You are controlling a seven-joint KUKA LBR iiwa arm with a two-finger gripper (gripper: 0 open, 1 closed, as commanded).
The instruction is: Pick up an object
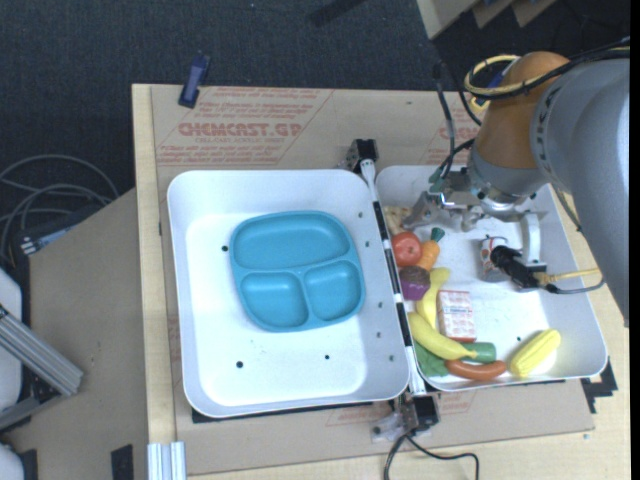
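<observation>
From my seat I see the grey arm with its orange band [515, 118] reaching in from the right and hanging over the back of the right-hand shallow white plastic bin [585, 313]. The metal gripper [440, 211] sits low there, just behind the toy food, but its fingers are tangled with wrist hardware and cables, so I cannot tell how far apart they stand or whether anything is between them.

The clutter lies along that bin's left wall: a glossy red tomato-shaped toy [407, 248] touching a small orange piece [430, 254], a dark purple round piece [414, 283] just in front, then a curved yellow plastic banana [437, 334], a small white-and-red printed box [457, 315], a green piece [483, 350], a long red-orange chilli-like piece [478, 370] and a ribbed yellow corn cob [535, 353] near the front right.

The left white bin [200, 368] holds a smooth turquoise three-compartment plate [297, 268]. A black clip [362, 152] joins the bins at the back. Both rest on a tan printed board [250, 118], with a small blue object [193, 80] at its far edge.
</observation>
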